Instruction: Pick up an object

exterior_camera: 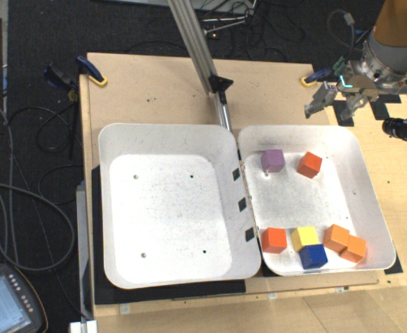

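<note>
Plywood bench [162, 82] over a dark, cable-strewn floor, two white bins on it, blocks waiting in the right bin [370, 207].

The gripper [334, 103] hangs over the bench just beyond the right bin's far rim, its fingers apart with nothing between them. All the blocks lie in the right bin: a purple cube [273, 160] and an orange cube [310, 164] near its far wall, standing apart from each other; along its near wall an orange block [273, 240], a yellow cube [304, 237] touching a blue cube [314, 256], and two orange blocks [346, 243] packed together. They look like small, rigid, light blocks with flat, smooth faces, so a squeeze on two opposite sides should hold. The purple cube or the far orange cube seems the easier choice, each with free space on both sides for the fingers.
</note>
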`<act>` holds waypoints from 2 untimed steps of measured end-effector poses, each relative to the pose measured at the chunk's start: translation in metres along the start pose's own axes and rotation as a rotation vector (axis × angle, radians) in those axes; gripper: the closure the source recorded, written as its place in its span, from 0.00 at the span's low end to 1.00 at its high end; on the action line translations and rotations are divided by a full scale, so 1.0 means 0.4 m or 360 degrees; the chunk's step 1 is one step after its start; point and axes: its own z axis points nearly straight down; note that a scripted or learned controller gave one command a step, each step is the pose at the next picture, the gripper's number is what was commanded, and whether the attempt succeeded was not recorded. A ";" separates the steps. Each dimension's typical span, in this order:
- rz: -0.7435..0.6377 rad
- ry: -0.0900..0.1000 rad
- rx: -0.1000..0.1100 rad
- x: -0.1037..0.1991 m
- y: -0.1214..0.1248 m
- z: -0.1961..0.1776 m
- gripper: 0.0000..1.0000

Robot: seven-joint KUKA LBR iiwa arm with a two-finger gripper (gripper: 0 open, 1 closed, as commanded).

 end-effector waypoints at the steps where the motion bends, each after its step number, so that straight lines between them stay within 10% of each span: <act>1: -0.0002 -0.0003 -0.0007 0.000 0.002 -0.007 0.00; 2: -0.0001 -0.0002 -0.0001 0.000 0.013 0.103 0.00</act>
